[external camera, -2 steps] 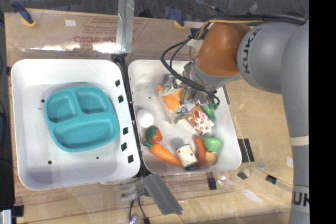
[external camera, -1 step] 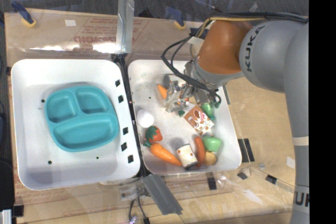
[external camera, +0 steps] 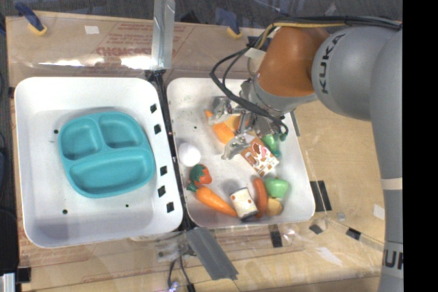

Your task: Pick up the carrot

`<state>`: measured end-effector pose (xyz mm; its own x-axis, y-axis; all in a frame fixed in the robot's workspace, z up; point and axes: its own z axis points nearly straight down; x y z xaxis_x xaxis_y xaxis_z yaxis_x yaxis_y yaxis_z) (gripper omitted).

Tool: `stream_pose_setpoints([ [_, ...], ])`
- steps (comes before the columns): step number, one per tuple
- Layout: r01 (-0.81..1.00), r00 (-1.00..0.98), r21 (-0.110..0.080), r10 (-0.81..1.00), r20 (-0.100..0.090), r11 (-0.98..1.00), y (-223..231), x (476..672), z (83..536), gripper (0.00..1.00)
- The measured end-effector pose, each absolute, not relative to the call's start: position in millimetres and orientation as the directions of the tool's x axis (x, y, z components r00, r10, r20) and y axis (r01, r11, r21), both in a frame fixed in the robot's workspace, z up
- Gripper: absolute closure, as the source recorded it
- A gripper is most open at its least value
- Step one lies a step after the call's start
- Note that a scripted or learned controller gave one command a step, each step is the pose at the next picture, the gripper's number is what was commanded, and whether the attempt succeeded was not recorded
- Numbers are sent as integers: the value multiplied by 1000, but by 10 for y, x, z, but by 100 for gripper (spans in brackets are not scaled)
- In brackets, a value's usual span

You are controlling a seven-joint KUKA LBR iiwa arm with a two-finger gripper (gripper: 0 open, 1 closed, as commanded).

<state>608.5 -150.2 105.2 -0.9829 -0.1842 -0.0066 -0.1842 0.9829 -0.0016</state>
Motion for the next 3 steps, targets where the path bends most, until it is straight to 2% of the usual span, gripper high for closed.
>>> stream_pose_setpoints([
  [1,-188,-982,-3,-188,-10,982,-1490,6100,1162,100],
  [2,-102,-995,0,-102,2,995,-1561,5325,1097,100],
  [3,-103,-995,1,-103,1,995,-1554,5331,1101,0],
])
